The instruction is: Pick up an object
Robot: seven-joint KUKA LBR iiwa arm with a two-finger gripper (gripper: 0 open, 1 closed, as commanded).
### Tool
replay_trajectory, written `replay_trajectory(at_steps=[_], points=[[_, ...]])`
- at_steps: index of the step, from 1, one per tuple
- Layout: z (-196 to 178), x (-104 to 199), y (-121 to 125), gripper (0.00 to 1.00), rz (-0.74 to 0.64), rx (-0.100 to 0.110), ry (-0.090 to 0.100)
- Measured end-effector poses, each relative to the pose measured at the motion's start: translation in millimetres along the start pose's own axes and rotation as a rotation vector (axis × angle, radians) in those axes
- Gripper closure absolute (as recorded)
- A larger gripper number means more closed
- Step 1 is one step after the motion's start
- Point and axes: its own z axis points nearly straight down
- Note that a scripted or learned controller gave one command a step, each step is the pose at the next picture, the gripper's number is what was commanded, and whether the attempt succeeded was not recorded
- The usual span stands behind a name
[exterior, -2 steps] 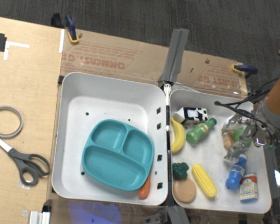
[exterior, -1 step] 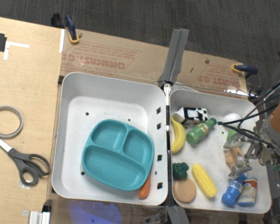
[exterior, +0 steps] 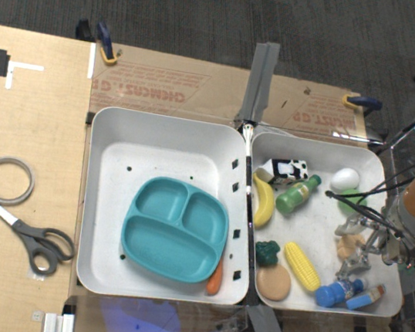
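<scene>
The gripper (exterior: 362,252) hangs low over the right side of the right bin (exterior: 316,145), reaching in from the right; its metal fingers blur against the clutter beneath, so the degree of opening cannot be told, and nothing is visibly held between them. The nearest candidate is the blue object (exterior: 343,294), which lies just below the gripper toward the near wall, its long axis running roughly left to right. The corn cob (exterior: 302,265) lies to the gripper's left, long axis on a diagonal from upper left to lower right. Right-bin count: one banana (exterior: 263,202), one green bottle (exterior: 296,195), one black-and-white toy (exterior: 288,169), one white egg (exterior: 345,178), one dark green piece (exterior: 266,251), one tan round piece (exterior: 275,284), one corn cob, one blue object. The left bin (exterior: 103,184) contains one teal divided plate (exterior: 175,229) and one orange piece (exterior: 214,281) at the plate's lower right edge. The bench carries one pair of scissors (exterior: 32,235) and one tape roll (exterior: 8,179).
</scene>
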Motion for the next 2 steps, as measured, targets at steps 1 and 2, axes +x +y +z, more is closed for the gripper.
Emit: replay_trajectory(at_steps=[1,2], points=[[3.3,-86.0,9.1,0.00,-0.133,0.000,0.007],[3.0,-34.0,2.3,0.00,-0.041,0.000,0.009]])
